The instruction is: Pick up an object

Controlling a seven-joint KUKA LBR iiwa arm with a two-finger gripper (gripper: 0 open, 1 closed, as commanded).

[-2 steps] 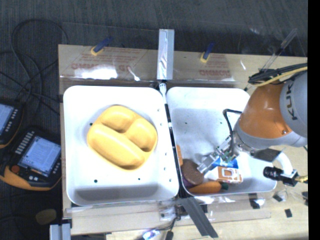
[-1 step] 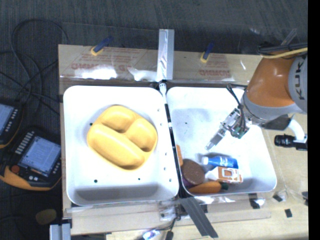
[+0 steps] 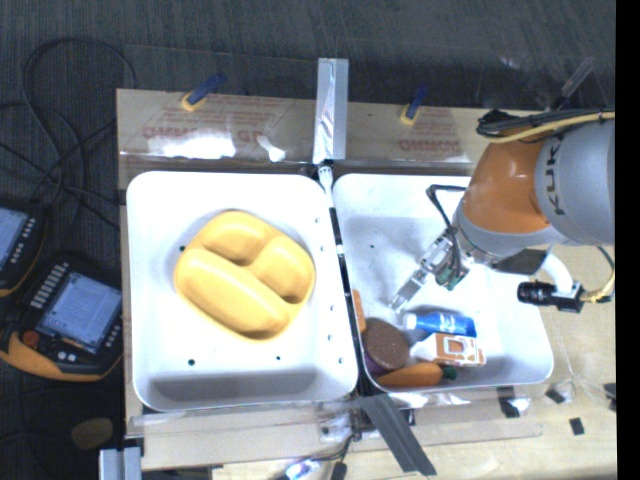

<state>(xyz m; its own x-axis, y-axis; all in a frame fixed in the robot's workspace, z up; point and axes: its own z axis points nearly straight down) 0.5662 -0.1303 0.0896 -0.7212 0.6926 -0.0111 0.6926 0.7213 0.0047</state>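
The pick-up is not done: the gripper (image 3: 418,286) hangs with its fingers apart and nothing between them in the right bin (image 3: 400,200), just above the blue tube (image 3: 441,321) near the front wall.

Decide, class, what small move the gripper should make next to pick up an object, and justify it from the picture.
Probably a short descent toward the blue-and-white tube. The grey two-finger gripper hangs in the right white bin just above and beside that tube, nothing between its fingers. The tube lies at the cluster's edge, freer than the brown round disc and orange carrot-shaped piece.
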